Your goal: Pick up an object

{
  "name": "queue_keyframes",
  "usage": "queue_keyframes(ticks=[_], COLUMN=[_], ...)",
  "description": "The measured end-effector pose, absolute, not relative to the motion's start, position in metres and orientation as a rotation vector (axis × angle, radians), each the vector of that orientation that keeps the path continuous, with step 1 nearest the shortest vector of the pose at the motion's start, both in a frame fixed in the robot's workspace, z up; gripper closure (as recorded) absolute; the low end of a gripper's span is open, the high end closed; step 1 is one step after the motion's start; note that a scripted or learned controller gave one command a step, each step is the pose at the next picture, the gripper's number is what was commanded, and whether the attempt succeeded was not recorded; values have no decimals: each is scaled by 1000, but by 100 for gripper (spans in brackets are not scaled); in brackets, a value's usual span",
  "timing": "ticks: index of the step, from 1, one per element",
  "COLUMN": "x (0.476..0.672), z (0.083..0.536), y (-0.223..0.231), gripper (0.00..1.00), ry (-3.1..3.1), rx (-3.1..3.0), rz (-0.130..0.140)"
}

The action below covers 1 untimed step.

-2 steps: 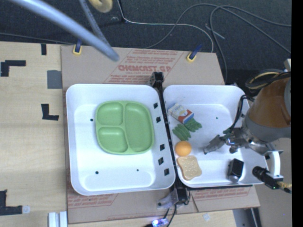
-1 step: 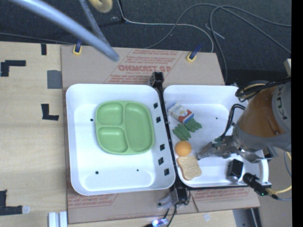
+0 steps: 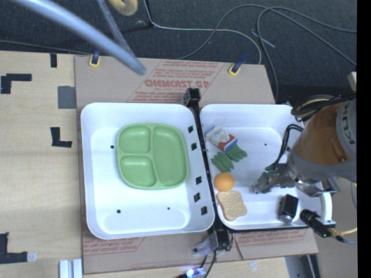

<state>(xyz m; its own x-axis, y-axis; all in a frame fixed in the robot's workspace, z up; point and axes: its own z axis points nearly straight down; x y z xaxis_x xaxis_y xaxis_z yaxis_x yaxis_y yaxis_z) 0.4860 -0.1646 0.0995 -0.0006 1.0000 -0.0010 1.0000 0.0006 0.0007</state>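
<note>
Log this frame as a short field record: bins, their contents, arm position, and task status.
left bin: holds green divided plate
right bin: holds small carton, green vegetable, orange, bread slice
gripper: low over right bin floor, right of the orange, apart from all items
task status: nothing seen between fingers; no item lifted

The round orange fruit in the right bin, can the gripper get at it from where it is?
Probably yes: the gripper sits in the same bin, with bare white floor between it and the round orange fruit.
</note>
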Motion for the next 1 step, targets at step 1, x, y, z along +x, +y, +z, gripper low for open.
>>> queue_keyframes(ticks=[1], x=[487], z=[141], y=[-165], gripper=[100], ry=[2221], rx=[2219], rz=[1])
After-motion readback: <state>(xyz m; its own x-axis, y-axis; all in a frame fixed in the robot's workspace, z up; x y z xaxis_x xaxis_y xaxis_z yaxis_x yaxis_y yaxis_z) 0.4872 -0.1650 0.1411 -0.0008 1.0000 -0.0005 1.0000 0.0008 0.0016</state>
